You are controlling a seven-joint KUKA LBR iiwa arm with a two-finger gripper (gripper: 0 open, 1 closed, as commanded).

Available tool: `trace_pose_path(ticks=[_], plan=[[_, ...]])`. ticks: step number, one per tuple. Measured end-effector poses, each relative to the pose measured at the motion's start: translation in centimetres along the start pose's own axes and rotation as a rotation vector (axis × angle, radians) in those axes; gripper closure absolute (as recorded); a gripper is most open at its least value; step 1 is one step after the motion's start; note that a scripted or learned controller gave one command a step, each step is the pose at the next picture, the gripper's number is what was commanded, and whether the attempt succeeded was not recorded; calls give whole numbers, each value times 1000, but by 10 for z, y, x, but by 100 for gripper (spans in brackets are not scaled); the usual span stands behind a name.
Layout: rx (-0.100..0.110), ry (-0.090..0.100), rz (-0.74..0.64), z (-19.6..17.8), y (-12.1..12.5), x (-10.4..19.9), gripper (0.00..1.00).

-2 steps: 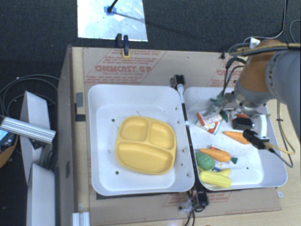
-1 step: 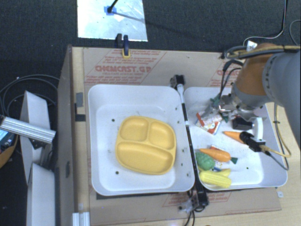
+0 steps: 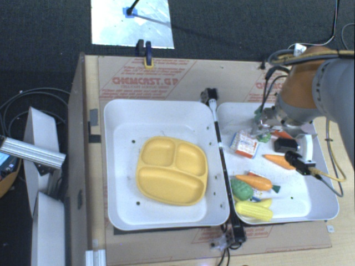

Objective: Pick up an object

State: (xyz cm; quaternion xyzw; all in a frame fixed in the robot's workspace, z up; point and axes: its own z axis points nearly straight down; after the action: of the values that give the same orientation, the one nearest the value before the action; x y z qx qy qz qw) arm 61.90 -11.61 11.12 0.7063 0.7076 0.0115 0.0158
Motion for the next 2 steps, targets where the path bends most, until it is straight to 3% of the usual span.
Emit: trace_pose_path(ticks=[1, 2], plan=[[-3, -1, 1, -1, 1, -1, 0], [27, 8, 0, 21, 8, -11, 0]])
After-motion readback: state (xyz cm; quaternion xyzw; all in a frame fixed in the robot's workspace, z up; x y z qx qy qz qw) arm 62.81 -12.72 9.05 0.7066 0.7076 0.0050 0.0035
